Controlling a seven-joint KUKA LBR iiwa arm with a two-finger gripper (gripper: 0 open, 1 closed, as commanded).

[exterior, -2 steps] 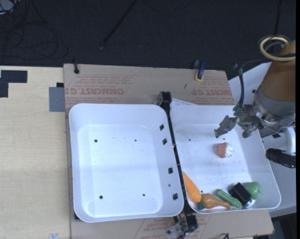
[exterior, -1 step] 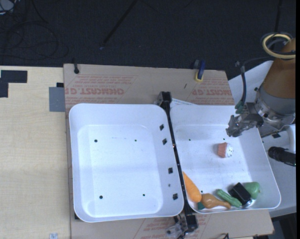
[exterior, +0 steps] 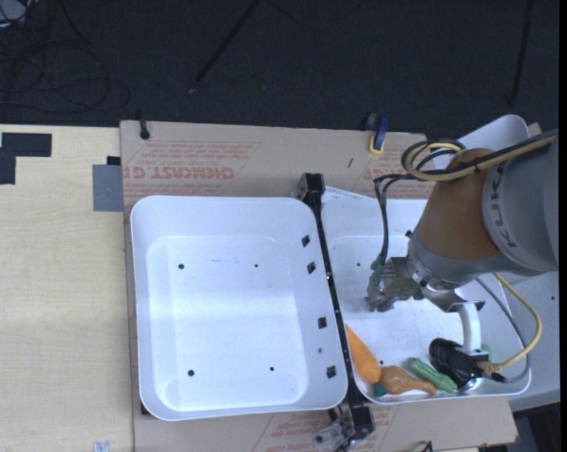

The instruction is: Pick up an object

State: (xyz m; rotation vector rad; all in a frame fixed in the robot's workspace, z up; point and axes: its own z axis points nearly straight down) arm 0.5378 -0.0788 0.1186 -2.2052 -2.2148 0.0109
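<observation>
Right bin [exterior: 355,257] under the arm [exterior: 472,224]. The pincer [exterior: 385,290] hangs over the bin's middle; whether it is released or clenched cannot be told. An orange piece [exterior: 361,351], green piece [exterior: 432,375] and tan piece [exterior: 396,379] lie along the bin's near edge. The orange piece, smooth and carrot-shaped, is probably light, stiff and slippery, and best grasped across its thicker middle.

Upside-down red print [exterior: 185,170] on the cardboard [exterior: 283,153] behind the left bin [exterior: 140,281] seems to read "CHEMCREST"; the rest is illegible.
</observation>
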